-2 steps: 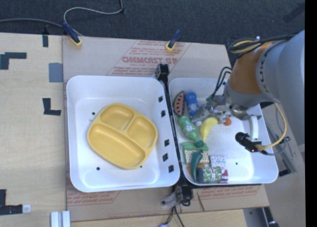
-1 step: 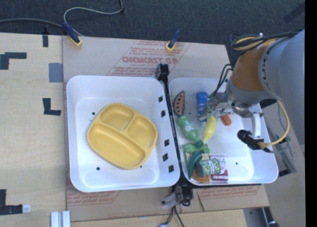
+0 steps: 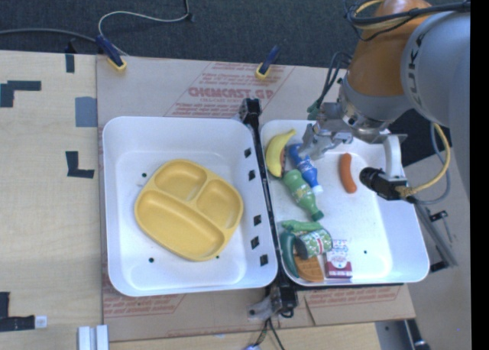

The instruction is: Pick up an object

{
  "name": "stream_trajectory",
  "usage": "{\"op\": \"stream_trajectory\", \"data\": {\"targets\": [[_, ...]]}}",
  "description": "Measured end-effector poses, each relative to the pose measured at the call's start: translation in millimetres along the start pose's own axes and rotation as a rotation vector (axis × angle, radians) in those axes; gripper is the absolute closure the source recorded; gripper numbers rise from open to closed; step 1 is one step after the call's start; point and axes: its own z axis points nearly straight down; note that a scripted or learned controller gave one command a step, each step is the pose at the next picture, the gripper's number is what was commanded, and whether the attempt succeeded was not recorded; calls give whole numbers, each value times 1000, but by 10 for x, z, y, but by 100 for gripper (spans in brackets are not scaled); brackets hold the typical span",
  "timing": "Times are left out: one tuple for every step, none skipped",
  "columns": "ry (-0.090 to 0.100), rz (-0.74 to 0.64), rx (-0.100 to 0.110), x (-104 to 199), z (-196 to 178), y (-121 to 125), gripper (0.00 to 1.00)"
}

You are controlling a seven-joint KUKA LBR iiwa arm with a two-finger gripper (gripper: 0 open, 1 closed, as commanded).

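Observation:
My gripper point(image 3: 309, 144) hangs over the upper middle of the right bin point(image 3: 382, 222), just right of a yellow banana point(image 3: 275, 151) and directly above a small blue-capped bottle point(image 3: 305, 173). A green bottle point(image 3: 302, 194) lies just below the blue one. An orange sausage-shaped toy point(image 3: 348, 173) rests to the right of the gripper. Near the bin's front edge sit a green can point(image 3: 312, 243), a brown item point(image 3: 309, 268) and a small red-and-white box point(image 3: 338, 260). I see nothing between the fingers.
The left bin point(image 3: 122, 188) holds a yellow divided plate point(image 3: 188, 208). A black clamp point(image 3: 249, 109) sits at the top of the wall between the bins. Cables and a black fitting point(image 3: 378, 182) hang off the arm over the right bin's right side.

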Motion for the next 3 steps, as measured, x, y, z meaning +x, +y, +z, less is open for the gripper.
{"op": "stream_trajectory", "data": {"targets": [[0,-2,2,7,-90,1,100],[0,-2,2,6,-89,1,0],[0,-2,2,6,-89,1,0]]}}
